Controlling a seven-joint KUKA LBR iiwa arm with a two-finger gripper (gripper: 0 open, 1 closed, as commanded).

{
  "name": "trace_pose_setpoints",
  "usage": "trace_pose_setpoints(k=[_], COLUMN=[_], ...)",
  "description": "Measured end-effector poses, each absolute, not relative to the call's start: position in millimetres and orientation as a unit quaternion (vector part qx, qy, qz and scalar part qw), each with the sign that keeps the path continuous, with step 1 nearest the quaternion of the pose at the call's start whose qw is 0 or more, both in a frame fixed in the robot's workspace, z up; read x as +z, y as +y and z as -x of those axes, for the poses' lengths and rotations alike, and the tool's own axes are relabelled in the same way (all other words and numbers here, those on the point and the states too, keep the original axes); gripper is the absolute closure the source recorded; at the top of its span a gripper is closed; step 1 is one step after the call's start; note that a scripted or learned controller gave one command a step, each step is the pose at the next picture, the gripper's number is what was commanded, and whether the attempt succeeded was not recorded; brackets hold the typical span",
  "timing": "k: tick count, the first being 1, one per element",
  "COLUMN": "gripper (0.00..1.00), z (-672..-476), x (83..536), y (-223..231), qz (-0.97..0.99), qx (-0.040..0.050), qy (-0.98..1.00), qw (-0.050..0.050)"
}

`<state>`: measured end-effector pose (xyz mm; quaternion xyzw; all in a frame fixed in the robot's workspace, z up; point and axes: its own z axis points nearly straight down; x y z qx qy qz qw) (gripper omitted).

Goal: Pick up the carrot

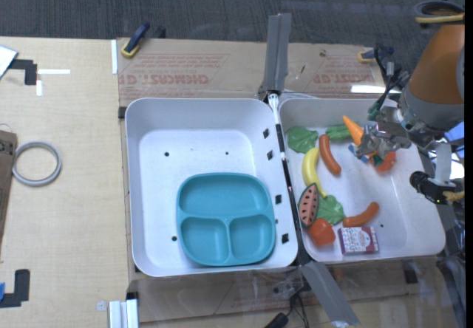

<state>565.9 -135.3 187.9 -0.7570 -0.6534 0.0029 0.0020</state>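
The carrot [352, 130] is a short orange piece with a green leafy top [337, 133]. It lies tilted near the back of the right bin [414, 234]. My gripper [372, 145] hangs just to the right of the carrot's orange end, very close to it or touching it. The grey wrist and its cables cover the fingertips. A small orange-red toy [385, 162] shows just below the gripper.
The right bin also holds a green leaf [300, 139], two sausages [329, 155] [361, 214], a banana [310, 169], a watermelon slice [308, 205], a tomato [321, 232] and a pink box [358, 240]. A teal divided plate [225, 218] sits in the left bin [148, 171].
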Motion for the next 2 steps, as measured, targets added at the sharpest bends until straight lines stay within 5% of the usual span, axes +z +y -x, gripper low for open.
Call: trace_pose_setpoints(k=[1, 2], gripper=[1.0, 1.0], z=[-509.6, -569.1], x=[87.6, 191.8], y=[-152.2, -168.5], qz=[0.74, 0.756], qx=[0.0019, 0.0027], qy=[-0.673, -0.655], qw=[0.003, 0.002])
